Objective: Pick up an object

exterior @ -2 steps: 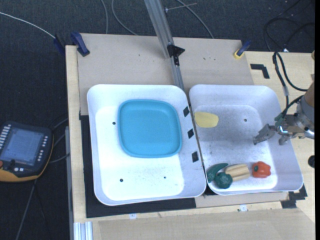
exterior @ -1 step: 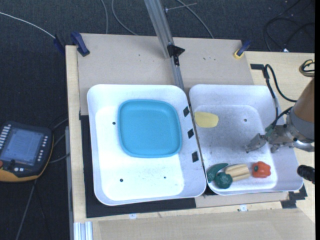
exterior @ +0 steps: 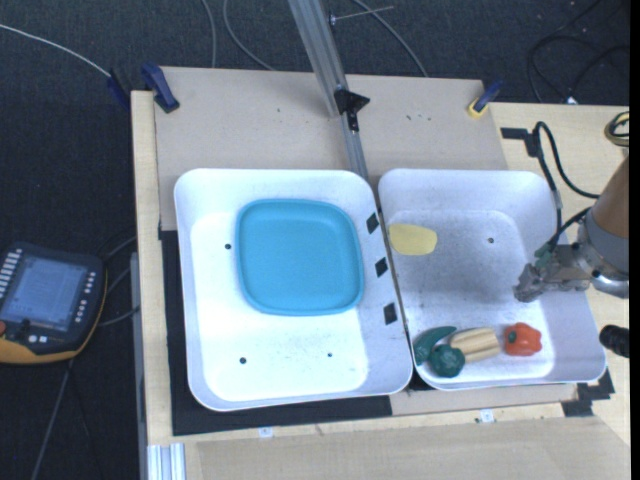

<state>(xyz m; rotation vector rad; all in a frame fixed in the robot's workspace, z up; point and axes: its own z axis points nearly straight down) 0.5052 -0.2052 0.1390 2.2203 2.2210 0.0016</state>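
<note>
The right bin holds a flat yellow piece near its left wall. Along its front edge lie a dark green item, a tan roll and a red pepper-like toy. My gripper reaches in from the right and hovers low over the right side of this bin, just above and behind the red toy. Nothing shows between its fingers. The left bin carries a square blue plate.
A metal pole slants down to the gap between the bins. Black clips sit on the shared wall. A teach pendant lies off the bench to the left. Cables trail across the floor at the back.
</note>
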